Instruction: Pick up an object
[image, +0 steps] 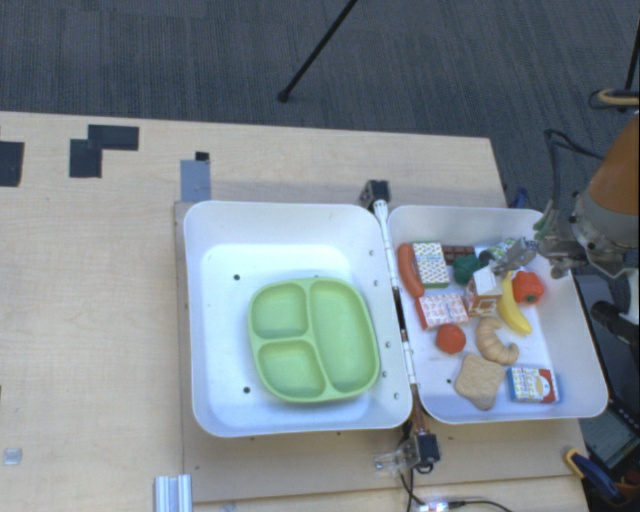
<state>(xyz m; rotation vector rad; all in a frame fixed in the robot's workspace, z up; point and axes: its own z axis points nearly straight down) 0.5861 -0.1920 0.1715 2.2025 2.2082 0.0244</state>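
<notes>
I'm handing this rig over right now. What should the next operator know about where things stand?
Gripper: low over the back of the right bin, beside the banana and tomato. Whether it is open or shut cannot be told.
Things: toy foods all lie in the right bin, including a croissant, bread, sausage and small boxes. The left bin holds a green tray.
Done: nothing visibly lifted.
Left: grasp one item and raise it.
</notes>
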